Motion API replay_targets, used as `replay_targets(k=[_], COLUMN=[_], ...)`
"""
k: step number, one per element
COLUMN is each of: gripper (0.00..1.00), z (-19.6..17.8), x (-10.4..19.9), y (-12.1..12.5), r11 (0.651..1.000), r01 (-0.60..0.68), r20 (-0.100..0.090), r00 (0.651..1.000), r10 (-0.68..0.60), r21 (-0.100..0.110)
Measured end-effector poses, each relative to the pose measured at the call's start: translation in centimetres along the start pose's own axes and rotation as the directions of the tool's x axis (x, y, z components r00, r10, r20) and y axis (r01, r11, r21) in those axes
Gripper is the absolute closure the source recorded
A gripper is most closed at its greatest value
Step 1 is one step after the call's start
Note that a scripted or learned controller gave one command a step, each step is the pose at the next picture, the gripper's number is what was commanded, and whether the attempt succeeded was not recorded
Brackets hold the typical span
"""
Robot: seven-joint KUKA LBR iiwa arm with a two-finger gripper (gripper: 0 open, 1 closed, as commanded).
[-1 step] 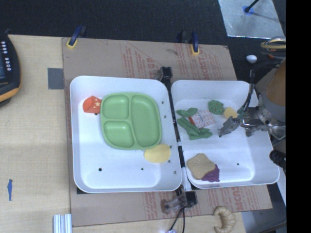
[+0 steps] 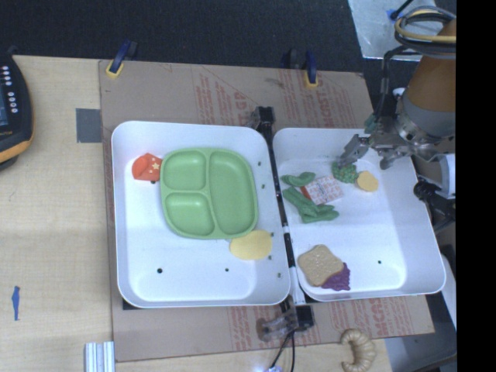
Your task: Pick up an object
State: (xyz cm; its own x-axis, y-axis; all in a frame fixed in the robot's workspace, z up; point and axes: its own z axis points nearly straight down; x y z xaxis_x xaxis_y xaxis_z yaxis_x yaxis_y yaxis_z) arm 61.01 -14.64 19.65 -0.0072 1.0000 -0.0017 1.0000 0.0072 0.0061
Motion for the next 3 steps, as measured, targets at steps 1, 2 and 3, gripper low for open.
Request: replay_targets(k=[1, 2, 3], gripper=[0.00, 1.00, 0.00], z=[10.7, 8.8, 8.8], x=[-1.7, -1.8, -1.8], y=[2.5, 2.6, 2.6], r11=[1.000, 1.000, 1.000], r01=[-0.001, 0.001, 0.002], r20=[0.000, 0.000, 0.000], r00=[1.000, 1.000, 1.000], r10=[0.001, -0.001, -0.002], r21=[0.006, 0.000, 0.001])
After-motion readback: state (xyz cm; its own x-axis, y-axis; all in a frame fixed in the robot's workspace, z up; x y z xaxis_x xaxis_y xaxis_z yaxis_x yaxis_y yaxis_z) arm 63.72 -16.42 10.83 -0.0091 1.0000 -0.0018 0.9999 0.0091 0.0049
